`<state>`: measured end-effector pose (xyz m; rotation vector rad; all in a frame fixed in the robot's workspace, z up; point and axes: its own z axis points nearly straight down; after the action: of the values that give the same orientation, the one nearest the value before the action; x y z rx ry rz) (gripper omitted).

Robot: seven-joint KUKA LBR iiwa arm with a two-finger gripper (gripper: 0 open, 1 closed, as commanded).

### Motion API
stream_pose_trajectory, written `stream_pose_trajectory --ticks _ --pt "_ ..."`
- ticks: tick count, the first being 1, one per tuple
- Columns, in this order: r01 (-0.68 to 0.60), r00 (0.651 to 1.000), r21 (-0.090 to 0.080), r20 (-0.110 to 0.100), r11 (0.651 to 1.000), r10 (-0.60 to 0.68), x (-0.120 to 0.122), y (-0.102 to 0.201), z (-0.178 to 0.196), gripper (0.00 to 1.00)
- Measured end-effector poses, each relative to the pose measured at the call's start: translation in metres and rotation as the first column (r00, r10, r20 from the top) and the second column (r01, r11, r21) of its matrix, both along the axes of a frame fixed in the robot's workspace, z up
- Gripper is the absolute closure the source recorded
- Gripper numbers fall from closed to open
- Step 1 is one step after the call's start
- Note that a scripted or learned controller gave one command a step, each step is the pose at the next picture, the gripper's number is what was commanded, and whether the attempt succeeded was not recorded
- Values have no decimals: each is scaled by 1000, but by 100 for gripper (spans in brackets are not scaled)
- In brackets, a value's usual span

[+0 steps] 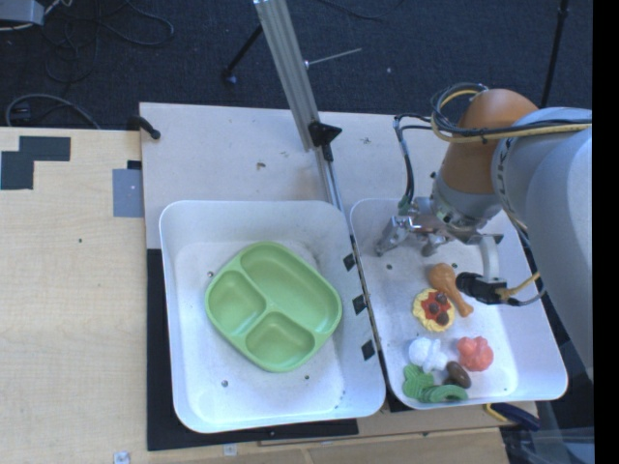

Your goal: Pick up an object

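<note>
- The bench (77, 288) has a pale wood surface on the left and a lighter board under the bins, with dark floor and cables beyond its far edge.
- The grey arm (556, 191) reaches in from the right; its orange band (479, 153) sits above the wrist, over the far end of the right bin.
- The left bin (184, 356) is a shallow white tray holding one thing.
- The right bin (542, 365) lies just beside it, the two touching along their inner walls, where small black clips sit.
- A green divided plate (273, 305) with three compartments lies flat in the middle of the left bin.
- A slanted metal rail (290, 66) runs from the far floor down to the gap between the bins.
- The end effector (408, 237) hangs low over the far part of the right bin, metal fingers pointing left; whether they are apart or together I cannot tell, and nothing is seen between them.
- A toy drumstick (449, 286) lies near the end effector, toward the near side, apart from it.
- A small yellow toy tart (434, 309) with red and dark bits on top touches the drumstick's end.
- A red toy (475, 353) lies near the bin's right wall.
- A white toy (424, 352) sits just left of the red one.
- Green toy pieces (426, 388) lie at the bin's near edge, with a small brown piece (457, 375) touching them.
</note>
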<state>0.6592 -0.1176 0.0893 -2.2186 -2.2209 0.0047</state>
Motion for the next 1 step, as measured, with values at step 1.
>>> stream_pose_trajectory --ticks 1 --pt "1 1000 0 1 1000 -1 0 0 12 100"
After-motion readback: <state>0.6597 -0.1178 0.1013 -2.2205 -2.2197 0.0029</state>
